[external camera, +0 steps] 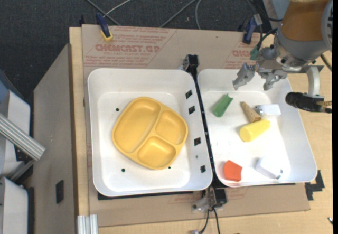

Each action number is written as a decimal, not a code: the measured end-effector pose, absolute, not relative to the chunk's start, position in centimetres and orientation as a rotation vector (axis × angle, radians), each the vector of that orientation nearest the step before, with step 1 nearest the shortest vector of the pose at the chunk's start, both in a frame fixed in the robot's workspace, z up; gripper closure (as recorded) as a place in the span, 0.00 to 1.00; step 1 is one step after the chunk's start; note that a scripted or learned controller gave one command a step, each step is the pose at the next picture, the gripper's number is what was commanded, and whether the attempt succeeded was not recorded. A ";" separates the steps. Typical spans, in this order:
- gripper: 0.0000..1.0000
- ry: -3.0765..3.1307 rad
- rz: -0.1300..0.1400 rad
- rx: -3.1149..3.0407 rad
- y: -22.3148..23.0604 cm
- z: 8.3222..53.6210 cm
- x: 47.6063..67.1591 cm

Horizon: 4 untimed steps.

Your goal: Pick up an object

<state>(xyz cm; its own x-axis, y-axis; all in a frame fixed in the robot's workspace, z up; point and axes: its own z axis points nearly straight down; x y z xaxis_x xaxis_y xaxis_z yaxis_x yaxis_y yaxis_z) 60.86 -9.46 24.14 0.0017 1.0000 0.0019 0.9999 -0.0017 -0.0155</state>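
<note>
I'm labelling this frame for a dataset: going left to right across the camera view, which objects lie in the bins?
Yellow divided plastic plate → green plastic block → orange-red plastic block → yellow plastic cylinder → pale lavender block.

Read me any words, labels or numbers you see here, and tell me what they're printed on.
"CHEMCAST GP": red print on the brown board behind the bins, top left.
Smaller red lines around it: too blurred to read.
Red print at the board's right end, near the pincer: blurred, partly hidden.

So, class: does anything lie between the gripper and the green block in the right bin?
Nothing visible does. The open gripper hangs above the right bin's far end; only bare white floor separates it from the green block.
</note>
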 end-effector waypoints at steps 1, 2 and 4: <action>0.00 -2.221 0.000 -2.219 -9.4 25.0 61.1; 0.00 -2.220 0.003 -2.217 -8.6 19.2 61.3; 0.00 -2.218 -0.002 -2.220 -9.2 8.4 61.4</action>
